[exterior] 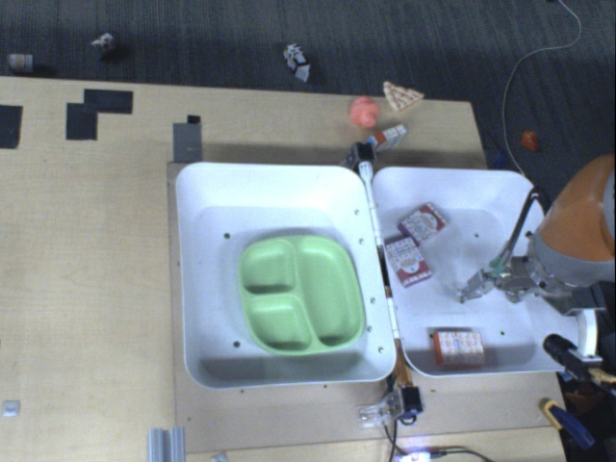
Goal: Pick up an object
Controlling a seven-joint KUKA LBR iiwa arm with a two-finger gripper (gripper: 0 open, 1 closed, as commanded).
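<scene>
My gripper [478, 285] hangs low over the right bin [500, 192], near its middle, with the grey arm and its orange band coming in from the right edge. To its left lie two red-and-white packets [407, 261] side by side against the bin's left wall. A third such packet [423, 222] lies a little farther back. An orange-brown box [456, 346] rests near the bin's front wall, below and left of the gripper. Nothing shows in the gripper's grasp.
The left bin [202, 258] holds a green divided plate [300, 292]. Behind the bins on the bench lie a pink ball [364, 112], a pizza-slice toy [402, 95] and a small tube [387, 138]. A thin cable [521, 227] runs down to the wrist.
</scene>
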